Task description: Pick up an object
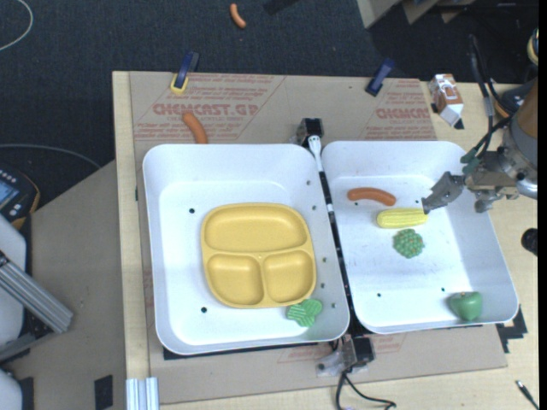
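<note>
Seen from above at a slant: two shallow white bins side by side on a printed cardboard sheet, pinned at its far edge by two blue clamps, probably to stop it sliding. In the left bin, a yellow divided plate at the centre, with a ruffled green toy leaf just beside its near right corner. In the right bin, four loose toy foods, likely scattered on purpose as pick targets: an orange sausage toward the far edge, a yellow corn cob just nearer, a green broccoli floret close beside the cob, and a green pepper alone in the near right corner. Reaching in over that bin's right edge, the gripper, angled down toward the cob's right end, seemingly lined up for it; open or closed impossible to tell, and nothing visibly held. Beyond the bins, another orange sausage on the cardboard near the far left corner, and a small box at the far right. All around, dark carpet, cables, and one more stray orange piece.
</note>
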